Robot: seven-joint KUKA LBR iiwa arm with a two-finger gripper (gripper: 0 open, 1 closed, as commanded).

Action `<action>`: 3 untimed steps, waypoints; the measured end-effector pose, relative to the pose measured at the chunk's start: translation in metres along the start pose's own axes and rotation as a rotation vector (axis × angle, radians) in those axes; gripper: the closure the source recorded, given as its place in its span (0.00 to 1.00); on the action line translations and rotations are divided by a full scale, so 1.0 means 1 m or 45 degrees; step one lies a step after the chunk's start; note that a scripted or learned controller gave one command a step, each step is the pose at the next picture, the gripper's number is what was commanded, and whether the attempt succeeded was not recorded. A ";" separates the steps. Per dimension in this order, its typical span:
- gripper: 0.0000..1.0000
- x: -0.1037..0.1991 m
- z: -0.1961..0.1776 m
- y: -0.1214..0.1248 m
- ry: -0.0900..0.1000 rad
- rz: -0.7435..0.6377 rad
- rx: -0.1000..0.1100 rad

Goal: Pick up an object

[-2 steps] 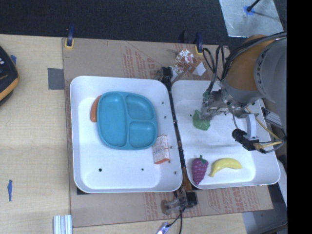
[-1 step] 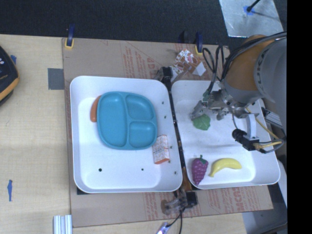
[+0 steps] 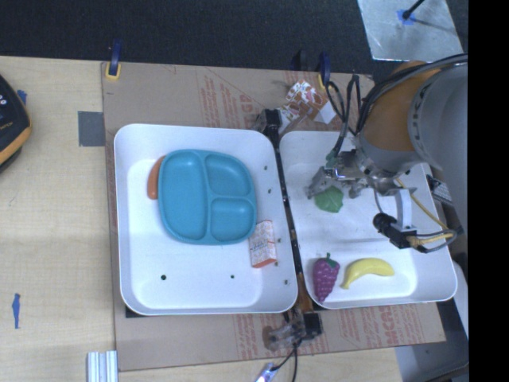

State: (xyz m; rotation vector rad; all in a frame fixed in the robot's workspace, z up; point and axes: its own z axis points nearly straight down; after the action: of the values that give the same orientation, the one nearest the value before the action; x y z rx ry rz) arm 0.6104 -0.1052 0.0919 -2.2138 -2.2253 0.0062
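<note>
Gripper (image 3: 330,183) sits right over the green toy (image 3: 328,200); you can't tell its grip. Likely light, soft plastic; pinch its middle.

The two shallow white bins, the left bin (image 3: 135,213) and the right bin (image 3: 433,281), look like smooth, slightly glossy plastic. In the left one, the blue three-compartment plate (image 3: 208,196) has an even, satiny plastic surface, and the small printed packet (image 3: 263,243) at its lower right looks like paper or thin card. In the right bin, the purple grape bunch (image 3: 324,276) and yellow banana (image 3: 367,271) look like smooth moulded plastic. The brown sheet under the bins (image 3: 199,94) is matt printed cardboard, and the bench (image 3: 48,237) around it looks like pale wood grain.
</note>
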 end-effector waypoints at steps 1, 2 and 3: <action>1.00 -0.001 -0.010 0.000 0.000 -0.002 0.002; 0.00 -0.001 -0.010 0.000 0.000 -0.003 0.002; 1.00 -0.002 -0.021 0.000 0.000 -0.003 0.004</action>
State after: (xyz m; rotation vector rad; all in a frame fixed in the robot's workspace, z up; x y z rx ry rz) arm 0.6106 -0.1071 0.1125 -2.2094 -2.2267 0.0101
